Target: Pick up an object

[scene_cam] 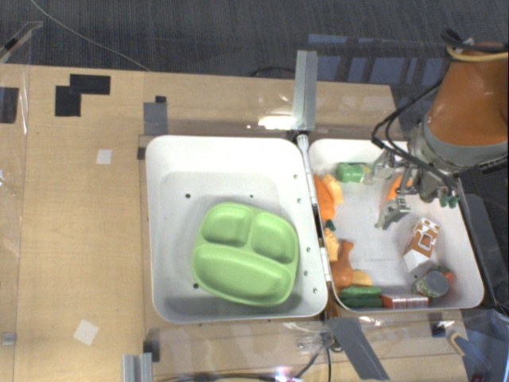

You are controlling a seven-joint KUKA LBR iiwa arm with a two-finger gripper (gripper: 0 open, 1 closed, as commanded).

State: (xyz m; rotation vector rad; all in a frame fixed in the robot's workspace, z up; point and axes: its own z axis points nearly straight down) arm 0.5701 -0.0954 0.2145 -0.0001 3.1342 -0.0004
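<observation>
My gripper [393, 208] hangs over the upper middle of the right bin [474, 293], below the grey wrist and orange band of the arm [469, 102]. A thin orange piece [395, 186] shows just beside it; I cannot tell whether it is held. A green item [350, 171] lies to the gripper's upper left. To its lower right stands a white and orange carton [421, 239]. Orange pieces [328, 194] lie along the bin's left wall.
The left bin [171, 165] holds a green divided plate [245, 253]. Along the right bin's front lie brown-orange pieces [343, 263], a green cucumber-like item [359, 297], a red item [407, 301] and a grey round object [434, 282]. A metal post [305, 86] stands between the bins.
</observation>
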